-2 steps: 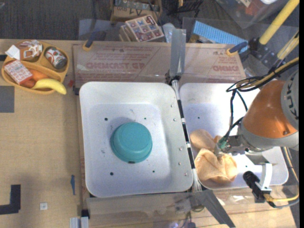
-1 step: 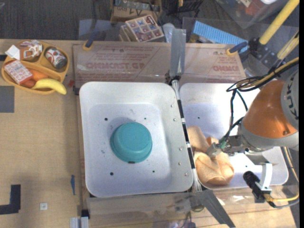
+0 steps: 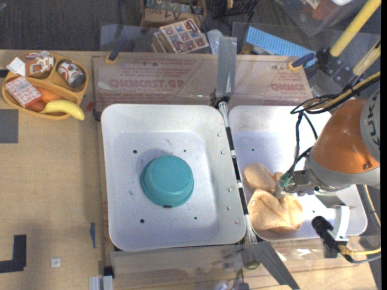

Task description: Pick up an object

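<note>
Crumpled tan cloth [image 3: 273, 205] lies in the right bin [image 3: 266, 122], bunched against its front-left corner beside the divider. The pincer [image 3: 283, 186] sits right at the cloth's upper folds, seemingly touching, though I cannot tell how it is set. The grasp step looks in hand; next it must close on a fold and lift. A teal bowl [image 3: 168, 180] rests mid left bin [image 3: 121, 125].

This is looking like a robot lab. Two shallow white plastic bins [image 3: 121, 132] are sitting side by side on a light wooden bench [image 3: 48, 192]. A big grey and orange robot arm [image 3: 347, 147] is reaching in, with black cables [image 3: 302, 132] hanging.
</note>
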Controlling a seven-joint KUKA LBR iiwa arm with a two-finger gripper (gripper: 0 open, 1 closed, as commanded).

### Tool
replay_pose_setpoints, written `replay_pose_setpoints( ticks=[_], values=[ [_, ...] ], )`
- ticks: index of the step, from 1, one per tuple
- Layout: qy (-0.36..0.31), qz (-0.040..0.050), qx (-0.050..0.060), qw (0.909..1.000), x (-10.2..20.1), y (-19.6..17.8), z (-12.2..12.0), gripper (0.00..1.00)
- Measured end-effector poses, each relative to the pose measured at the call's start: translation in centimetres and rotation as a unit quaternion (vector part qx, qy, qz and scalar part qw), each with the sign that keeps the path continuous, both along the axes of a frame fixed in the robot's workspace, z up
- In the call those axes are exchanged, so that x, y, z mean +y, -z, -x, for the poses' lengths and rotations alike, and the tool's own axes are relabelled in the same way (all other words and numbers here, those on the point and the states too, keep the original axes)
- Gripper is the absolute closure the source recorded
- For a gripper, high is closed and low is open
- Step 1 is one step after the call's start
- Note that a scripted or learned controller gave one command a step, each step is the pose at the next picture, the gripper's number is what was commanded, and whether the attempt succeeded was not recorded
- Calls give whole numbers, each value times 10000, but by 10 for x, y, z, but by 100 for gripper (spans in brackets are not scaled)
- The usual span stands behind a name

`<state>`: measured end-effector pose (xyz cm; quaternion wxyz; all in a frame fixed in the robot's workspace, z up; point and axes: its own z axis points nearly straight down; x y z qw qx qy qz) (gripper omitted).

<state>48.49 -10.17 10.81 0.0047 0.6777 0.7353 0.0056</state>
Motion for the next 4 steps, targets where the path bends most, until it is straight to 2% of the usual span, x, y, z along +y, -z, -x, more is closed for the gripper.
replay_pose_setpoints(
  ticks=[1,2,3,4],
  values=[
    [-1,1,0,10000,0,0,0,0],
    [-1959,15,27,9806,-12,19,2,0],
    [-1944,20,7,9809,-14,9,1,100],
    [-1945,22,6,9809,-14,9,1,0]
  ],
)
